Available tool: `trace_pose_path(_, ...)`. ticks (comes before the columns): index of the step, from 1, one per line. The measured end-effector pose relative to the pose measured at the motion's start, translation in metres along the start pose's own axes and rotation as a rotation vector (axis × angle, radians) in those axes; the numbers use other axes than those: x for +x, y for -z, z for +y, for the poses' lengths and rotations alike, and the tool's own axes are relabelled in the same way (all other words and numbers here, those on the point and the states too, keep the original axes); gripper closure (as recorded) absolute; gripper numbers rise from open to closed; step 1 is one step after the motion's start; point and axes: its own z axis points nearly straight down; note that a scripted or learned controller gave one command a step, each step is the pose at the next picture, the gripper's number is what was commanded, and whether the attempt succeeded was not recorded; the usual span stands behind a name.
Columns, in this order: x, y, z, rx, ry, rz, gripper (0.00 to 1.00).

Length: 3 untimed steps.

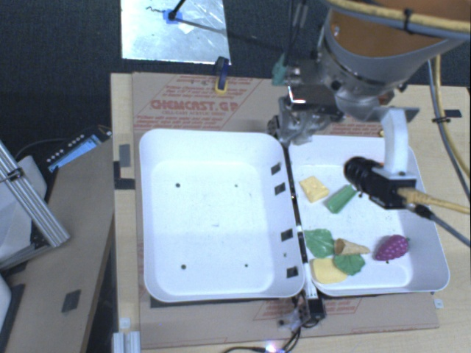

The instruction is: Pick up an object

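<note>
**Q:** Jaws: what do you log for them?

**A:** Log them as unreadable. You see the gripper (298,126) as a grey metal cluster at the far rim, right over the seam between the two bins. From this angle you cannot tell how the jaws stand, and nothing can be seen in their hold.

**Q:** Where do the candidate objects lie?

**A:** All in the right bin (436,269).
- Yellow cheese wedge (314,189): near the seam and nearest the gripper, but apart from it.
- Green block (341,198): just beside the wedge, on its right, lying tilted.
- Green leaf piece (319,241): nearer you, also by the seam.
- Tan cone (350,248): touching the leaf piece's right side and lying on a second green piece (353,264).
- Pale yellow piece (327,272): by the near rim, against that second green piece.
- Purple grape bunch (391,248): on its own towards the right wall.

**Q:** And around them?

**A:**
- A black cylinder on a white bracket (372,181) hangs from the arm over the right bin, with a yellow cable (441,205) running off to the right.
- The left bin (147,197) butts against the right one, joined by dark clips along the seam.
- Both bins sit on a cardboard sheet (191,103) printed CHEMCAST GP.
- A blue-and-yellow clamp (221,74) grips the sheet's far edge.
- A shiny foil panel (173,20) lies beyond that.
</note>
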Motion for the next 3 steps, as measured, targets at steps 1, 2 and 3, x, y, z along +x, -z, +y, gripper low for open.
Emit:
trace_pose_path(1,-0.072,-0.025,0.000,0.002,-0.010,-0.004,1.00)
trace_pose_path(2,-0.055,-0.007,0.000,0.000,-0.002,-0.001,1.00)
trace_pose_path(3,-0.035,0.013,0.000,0.000,-0.001,0.000,1.00)
